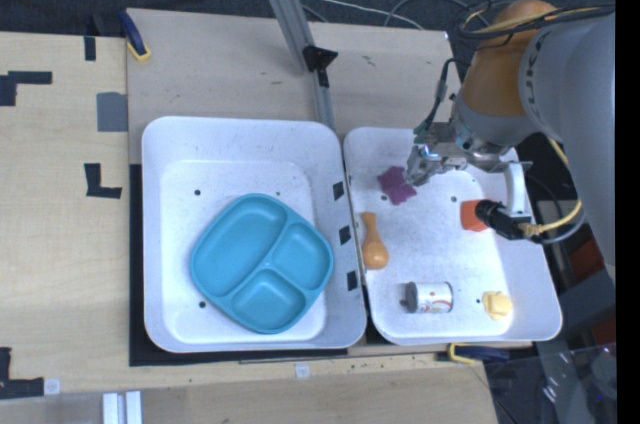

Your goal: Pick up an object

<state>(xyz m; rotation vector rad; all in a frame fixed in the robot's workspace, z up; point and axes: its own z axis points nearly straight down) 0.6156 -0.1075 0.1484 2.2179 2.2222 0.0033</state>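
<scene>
The purple object lay in the right bin, near its far left corner, and looked the likeliest target. The jaws hung just beside it on its right, close above or touching; whether they stood wide or narrow could not be told, and nothing showed between them. By that, the step in hand seemed the approach or descent onto the piece, with no lift yet. The next move would call for centring over it and closing squarely. Further out lay an orange pear-shaped toy, a small can, a yellow piece and an orange-red piece; a blue divided plate sat in the left bin on the counter
</scene>
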